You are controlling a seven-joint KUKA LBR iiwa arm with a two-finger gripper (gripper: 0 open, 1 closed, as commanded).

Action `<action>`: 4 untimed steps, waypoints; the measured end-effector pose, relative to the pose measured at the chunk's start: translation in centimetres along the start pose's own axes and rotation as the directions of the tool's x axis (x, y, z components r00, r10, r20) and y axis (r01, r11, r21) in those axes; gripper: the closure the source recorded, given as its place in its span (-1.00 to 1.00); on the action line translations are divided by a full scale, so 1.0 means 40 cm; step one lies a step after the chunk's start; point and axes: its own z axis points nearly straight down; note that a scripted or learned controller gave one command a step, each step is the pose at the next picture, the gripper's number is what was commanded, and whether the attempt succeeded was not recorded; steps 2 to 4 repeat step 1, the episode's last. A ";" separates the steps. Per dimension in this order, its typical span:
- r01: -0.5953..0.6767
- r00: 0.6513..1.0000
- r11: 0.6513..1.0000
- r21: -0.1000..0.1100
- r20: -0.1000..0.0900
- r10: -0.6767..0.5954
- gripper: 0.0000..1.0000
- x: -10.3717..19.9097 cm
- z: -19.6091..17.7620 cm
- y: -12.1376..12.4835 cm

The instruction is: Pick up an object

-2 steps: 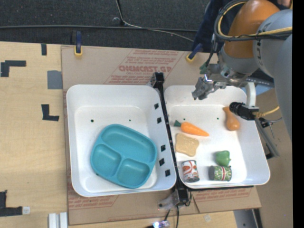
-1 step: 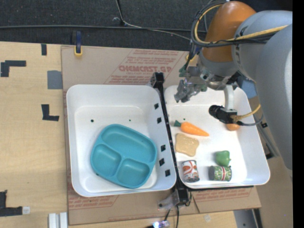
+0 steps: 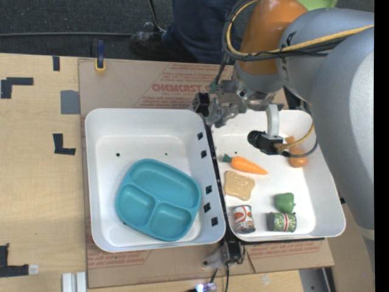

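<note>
The counter's cardboard (image 3: 182, 81) bears red print, unreadable. Right bin (image 3: 328, 215): one carrot (image 3: 249, 165), one toast slice (image 3: 239, 185), two cans (image 3: 243, 218), one green pepper (image 3: 284, 201). The claw (image 3: 220, 111) hovers above the bins' divider; its opening cannot be made out.

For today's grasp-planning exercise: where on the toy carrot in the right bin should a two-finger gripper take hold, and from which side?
Probably the carrot's thick orange middle, from straight above. It lies flat on the right bin floor, so fingers should close across its narrow width. The bread slice sits close below, leaving little room there.
</note>
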 end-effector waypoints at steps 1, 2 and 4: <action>0.000 1.000 1.000 0.002 0.001 0.000 1.00 0.150 0.021 0.000; 0.000 1.000 1.000 0.002 0.001 0.000 1.00 0.150 0.021 0.000; 0.000 1.000 1.000 0.002 0.001 0.000 1.00 0.150 0.021 0.000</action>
